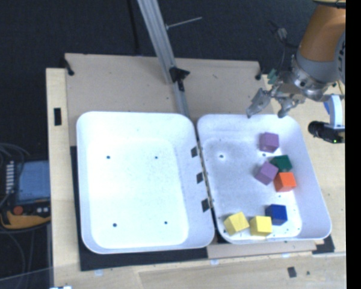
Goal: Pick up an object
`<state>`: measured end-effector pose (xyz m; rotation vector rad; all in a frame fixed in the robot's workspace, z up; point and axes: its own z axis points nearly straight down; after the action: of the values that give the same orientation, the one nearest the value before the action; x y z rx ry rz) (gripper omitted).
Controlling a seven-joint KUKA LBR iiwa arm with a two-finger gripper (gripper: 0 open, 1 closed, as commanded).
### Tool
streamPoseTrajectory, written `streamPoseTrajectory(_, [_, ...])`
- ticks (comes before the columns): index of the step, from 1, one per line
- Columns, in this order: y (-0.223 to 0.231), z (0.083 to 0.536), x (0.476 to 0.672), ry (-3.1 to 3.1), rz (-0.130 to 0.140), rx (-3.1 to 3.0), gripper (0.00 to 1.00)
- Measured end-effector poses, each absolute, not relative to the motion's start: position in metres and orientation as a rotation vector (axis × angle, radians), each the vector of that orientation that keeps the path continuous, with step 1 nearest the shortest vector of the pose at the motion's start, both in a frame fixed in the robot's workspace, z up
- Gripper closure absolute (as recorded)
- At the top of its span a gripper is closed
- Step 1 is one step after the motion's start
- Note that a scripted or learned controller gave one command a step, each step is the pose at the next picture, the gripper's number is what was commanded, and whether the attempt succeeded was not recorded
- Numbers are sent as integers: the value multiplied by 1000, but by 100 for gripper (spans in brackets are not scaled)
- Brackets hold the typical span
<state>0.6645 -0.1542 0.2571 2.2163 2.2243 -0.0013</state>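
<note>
Above the far edge of the right bin [310, 179] hangs the gripper [269, 108], its 2 fingers spread wide with nothing between them. Inside that bin lie 7 blocks. 1 purple block [269, 141] sits nearest the gripper, toward the bin's far side. A green block [281, 162], a second purple block [266, 173] and an orange block [285, 181] cluster mid-bin. Along the bin's near wall: 2 yellow blocks [236, 223] [261, 225] and, just beside them, a blue block [277, 213]. Left of this bin sits the left bin [87, 161].
</note>
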Motion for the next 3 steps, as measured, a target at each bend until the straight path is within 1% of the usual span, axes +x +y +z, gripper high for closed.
streamPoseTrajectory(1, [-154, 257, 664, 2226, -3, 2215, 0])
streamPoseTrajectory(2, [-153, 213, 658, 2224, -5, 2221, 0])
streamPoseTrajectory(3, [-161, 155, 651, 2222, -6, 2223, 0])
